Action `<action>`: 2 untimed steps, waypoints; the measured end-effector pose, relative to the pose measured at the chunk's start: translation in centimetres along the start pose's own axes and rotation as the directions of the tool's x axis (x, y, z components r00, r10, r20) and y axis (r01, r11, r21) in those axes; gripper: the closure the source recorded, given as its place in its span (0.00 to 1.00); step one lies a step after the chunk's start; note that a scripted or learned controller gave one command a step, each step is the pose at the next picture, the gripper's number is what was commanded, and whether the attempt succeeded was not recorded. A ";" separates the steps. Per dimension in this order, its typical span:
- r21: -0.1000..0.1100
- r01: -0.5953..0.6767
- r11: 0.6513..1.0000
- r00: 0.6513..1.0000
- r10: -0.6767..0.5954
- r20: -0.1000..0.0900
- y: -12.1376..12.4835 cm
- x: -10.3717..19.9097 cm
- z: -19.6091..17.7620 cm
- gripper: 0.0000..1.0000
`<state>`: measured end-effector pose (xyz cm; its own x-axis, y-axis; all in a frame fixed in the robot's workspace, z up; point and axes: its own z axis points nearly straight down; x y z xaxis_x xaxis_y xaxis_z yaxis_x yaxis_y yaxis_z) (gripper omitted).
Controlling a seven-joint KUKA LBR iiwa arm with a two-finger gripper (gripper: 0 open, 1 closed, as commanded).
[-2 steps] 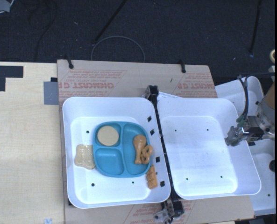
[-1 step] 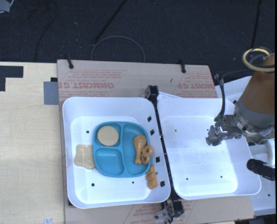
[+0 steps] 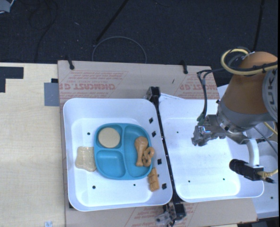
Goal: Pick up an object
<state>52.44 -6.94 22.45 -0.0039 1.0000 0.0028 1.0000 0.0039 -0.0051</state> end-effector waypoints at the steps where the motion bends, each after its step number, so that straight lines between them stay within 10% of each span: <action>1: -0.001 0.000 1.000 1.000 0.000 0.001 1.5 4.7 0.9 1.00; 2: -0.003 0.001 1.000 1.000 -0.001 0.001 3.1 9.6 -0.2 1.00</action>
<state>55.50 2.69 22.61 -0.0046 1.0000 0.0020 1.0000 0.0046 -0.0019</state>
